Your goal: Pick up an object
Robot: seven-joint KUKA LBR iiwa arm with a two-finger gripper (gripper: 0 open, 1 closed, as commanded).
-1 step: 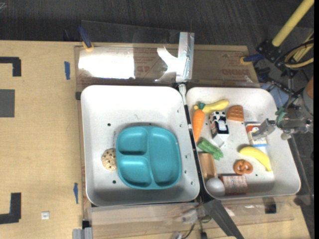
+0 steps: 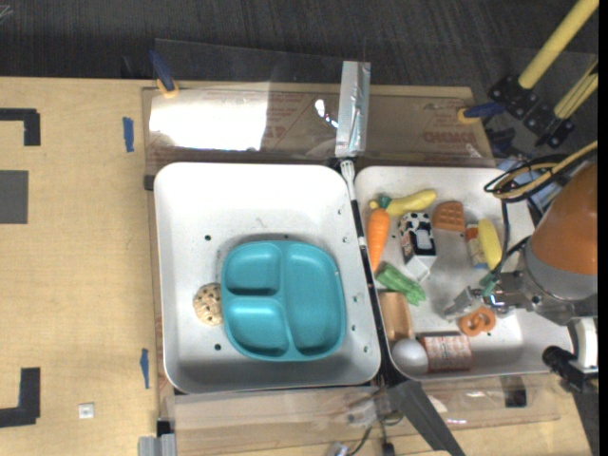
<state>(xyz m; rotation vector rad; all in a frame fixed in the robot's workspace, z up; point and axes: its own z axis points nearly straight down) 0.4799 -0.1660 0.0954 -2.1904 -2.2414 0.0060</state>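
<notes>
The gripper (image 2: 475, 302) sits low in the right bin (image 2: 446, 174), toward the lower right of the frame, just above an orange pretzel-shaped toy (image 2: 477, 322). Its tip is dark and crowded against the toys, so whether it is released or clenched on anything cannot be told from here.

The pretzel toy looks like the nearest candidate. It appears to be light moulded plastic, stiff and somewhat slick, and its open loops give thin rims that would suit a pinch across one edge rather than across the whole body.

Close by lie a carrot (image 2: 377, 236), a yellow banana (image 2: 488, 242), a green block (image 2: 403, 282) and a cylindrical can (image 2: 446, 351) along the bin's lower wall; these crowd the approach and could be nudged.

The bin floor is smooth white plastic with shallow walls, so a light toy may well slide when touched. The left bin (image 2: 190, 198) holds a teal divided plate (image 2: 283, 297) with a cookie (image 2: 207, 303) touching its left edge.
</notes>
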